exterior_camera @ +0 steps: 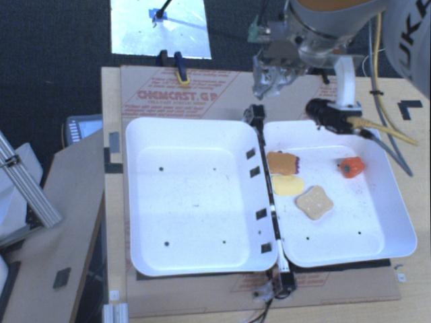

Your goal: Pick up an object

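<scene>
From my seat the left bin (192, 194) gives me nothing to work with, so I look across the clips on the shared rim to the right bin (377, 234), where all four candidates lie. Nearest the divider sits an orange slab with a dark purple edge (282, 163), and just below it, touching or nearly so, a flat pale yellow disc (287, 185); both look thin and low, poor for a pinch from above. Just beside the disc lies a tan, toast-shaped piece (314, 202), thicker and with clear white floor on its lower and right sides, so I judge it the best target. Further right and well apart from the rest sits a small red-orange thing with a greenish top (351, 167), rounded and likely to roll. The jaws (269, 86) hang high over the table behind the bins, above the cardboard, and I cannot tell how wide they stand. To do this well I would bring the arm forward over the toast piece, square the jaws across its narrower span, and descend straight.
</scene>
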Available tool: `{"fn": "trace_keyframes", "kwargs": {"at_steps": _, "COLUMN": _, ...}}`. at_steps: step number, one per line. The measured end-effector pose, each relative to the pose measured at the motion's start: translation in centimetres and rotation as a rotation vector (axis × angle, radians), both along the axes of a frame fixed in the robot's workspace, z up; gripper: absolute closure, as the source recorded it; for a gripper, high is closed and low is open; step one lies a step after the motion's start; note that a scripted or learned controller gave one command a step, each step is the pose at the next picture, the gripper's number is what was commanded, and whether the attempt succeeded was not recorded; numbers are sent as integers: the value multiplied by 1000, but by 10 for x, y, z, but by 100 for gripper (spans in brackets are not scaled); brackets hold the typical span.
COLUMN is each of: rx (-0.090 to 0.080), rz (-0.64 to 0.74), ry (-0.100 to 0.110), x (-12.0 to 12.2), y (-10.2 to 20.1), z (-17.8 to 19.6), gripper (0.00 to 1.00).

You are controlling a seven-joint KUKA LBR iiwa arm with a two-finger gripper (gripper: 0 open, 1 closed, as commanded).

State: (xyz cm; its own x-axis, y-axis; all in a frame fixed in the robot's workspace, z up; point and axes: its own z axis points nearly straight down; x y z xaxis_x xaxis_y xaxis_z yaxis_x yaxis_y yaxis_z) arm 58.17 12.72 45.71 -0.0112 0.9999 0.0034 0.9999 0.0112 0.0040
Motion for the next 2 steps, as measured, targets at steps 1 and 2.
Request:
{"fn": "trace_keyframes", "kwargs": {"at_steps": 1, "rx": 0, "rz": 1, "ry": 4, "x": 14, "y": 85, "z": -22, "gripper": 100}}
{"fn": "trace_keyframes", "kwargs": {"at_steps": 2, "rx": -1, "rz": -3, "ry": 4, "x": -60, "y": 88, "z": -16, "gripper": 100}}
